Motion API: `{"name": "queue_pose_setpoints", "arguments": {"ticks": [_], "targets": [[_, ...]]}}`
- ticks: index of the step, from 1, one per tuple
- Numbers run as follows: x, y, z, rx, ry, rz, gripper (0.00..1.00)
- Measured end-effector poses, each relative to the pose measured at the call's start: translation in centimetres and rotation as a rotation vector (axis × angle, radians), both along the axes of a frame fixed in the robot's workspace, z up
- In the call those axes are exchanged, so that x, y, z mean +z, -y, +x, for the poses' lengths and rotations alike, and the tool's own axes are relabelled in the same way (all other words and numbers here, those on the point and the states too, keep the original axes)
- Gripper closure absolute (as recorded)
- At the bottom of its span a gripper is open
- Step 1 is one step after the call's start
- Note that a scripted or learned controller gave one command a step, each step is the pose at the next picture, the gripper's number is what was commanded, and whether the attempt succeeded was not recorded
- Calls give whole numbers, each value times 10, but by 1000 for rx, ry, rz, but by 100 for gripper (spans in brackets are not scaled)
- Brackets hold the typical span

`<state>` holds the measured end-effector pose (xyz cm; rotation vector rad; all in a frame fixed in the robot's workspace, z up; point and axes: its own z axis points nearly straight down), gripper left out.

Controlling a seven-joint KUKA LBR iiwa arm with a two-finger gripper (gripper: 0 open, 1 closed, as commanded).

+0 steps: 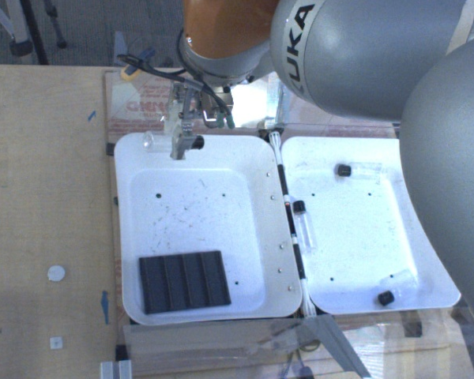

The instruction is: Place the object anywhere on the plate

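Cannot tell if tool (186, 142), at 12 o'clock of left bin (120, 235), is clenched or released. Likely aiming for clear capped tubes (302, 227) in right bin (355, 243). Might slip from grip, or roll off ribbed plate (182, 281) at 7 o'clock.

Dark ribbed plate (183, 281) in the left bin (134, 212)

The plate is a flat, dark grey rectangle with lengthwise grooves, lying slightly askew in the bin's near left corner. Nothing rests on it.
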<state>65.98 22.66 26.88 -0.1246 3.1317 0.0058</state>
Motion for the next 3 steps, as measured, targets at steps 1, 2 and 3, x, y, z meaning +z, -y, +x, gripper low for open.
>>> {"name": "queue_pose_setpoints", "arguments": {"ticks": [1,2,3], "targets": [[-50,2,7,-184,-7,-2,100],[-55,0,1,69,-5,-2,100],[-67,0,7,376,-1,-2,100]]}}
